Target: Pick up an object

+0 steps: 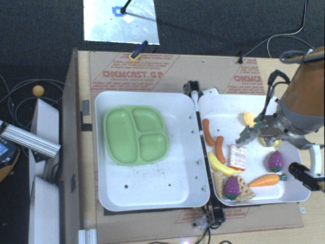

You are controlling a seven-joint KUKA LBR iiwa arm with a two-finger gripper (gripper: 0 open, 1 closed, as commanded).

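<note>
Red lettering "CHEMCAST G.P" repeats across the brown protective sheet (152,67) on the desk, upper middle of the frame.

The arm (307,93) is thick and rounded, with a broad orange band above a grey wrist. A black cable (271,88) loops along it toward the gripper (247,135), a dark metal piece with slim grey fingers.
</note>
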